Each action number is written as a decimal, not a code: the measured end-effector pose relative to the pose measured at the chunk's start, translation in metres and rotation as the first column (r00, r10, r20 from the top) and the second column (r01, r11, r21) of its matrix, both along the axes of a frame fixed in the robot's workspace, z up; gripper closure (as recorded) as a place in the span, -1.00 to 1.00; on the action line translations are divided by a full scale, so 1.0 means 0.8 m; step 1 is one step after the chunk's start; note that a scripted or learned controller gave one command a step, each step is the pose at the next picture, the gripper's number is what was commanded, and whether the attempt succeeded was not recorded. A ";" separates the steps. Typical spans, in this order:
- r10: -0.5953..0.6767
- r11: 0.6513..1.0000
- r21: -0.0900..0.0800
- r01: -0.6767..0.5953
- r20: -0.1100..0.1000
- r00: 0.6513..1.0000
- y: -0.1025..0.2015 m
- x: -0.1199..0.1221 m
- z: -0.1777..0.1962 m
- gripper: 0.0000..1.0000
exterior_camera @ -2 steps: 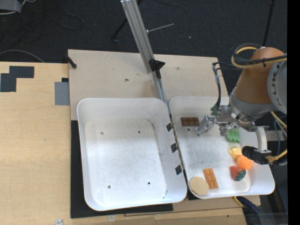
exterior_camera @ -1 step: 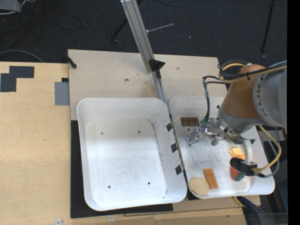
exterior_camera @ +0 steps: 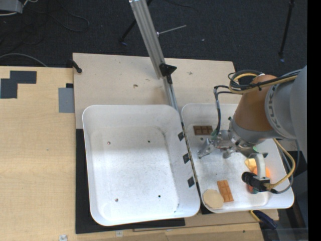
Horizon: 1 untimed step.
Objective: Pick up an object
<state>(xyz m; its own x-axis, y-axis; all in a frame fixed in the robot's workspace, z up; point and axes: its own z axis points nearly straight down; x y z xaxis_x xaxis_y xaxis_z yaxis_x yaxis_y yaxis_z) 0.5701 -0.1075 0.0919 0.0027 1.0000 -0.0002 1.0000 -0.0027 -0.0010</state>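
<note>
My gripper (exterior_camera: pixel 214 147) hangs low over the middle of the right bin (exterior_camera: pixel 284 201), under the grey arm with its orange band. A brown ridged block (exterior_camera: pixel 202 130) lies just beyond it, near the bin's far left corner. Toward the near edge lie an orange wafer-like bar (exterior_camera: pixel 224 191) and a tan round disc (exterior_camera: pixel 213 199), touching each other. An orange and yellow thing (exterior_camera: pixel 260 166) sits at the right side, partly hidden by the wrist. Nothing shows between the gripper's ends.
The left bin (exterior_camera: pixel 90 115) stands beside the right one, with black clips on the shared wall (exterior_camera: pixel 186 158). A slanted aluminium post (exterior_camera: pixel 150 39) rises behind the bins. The wooden bench (exterior_camera: pixel 35 149) spreads to the left.
</note>
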 end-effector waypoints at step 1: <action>-0.008 1.000 0.001 0.008 -0.001 1.000 -0.002 0.000 0.013 1.00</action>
<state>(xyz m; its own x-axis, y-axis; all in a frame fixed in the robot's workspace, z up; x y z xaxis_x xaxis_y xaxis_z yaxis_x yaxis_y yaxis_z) 0.5697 -0.1093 0.1024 0.0103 0.9999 0.0011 0.9999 -0.0103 -0.0016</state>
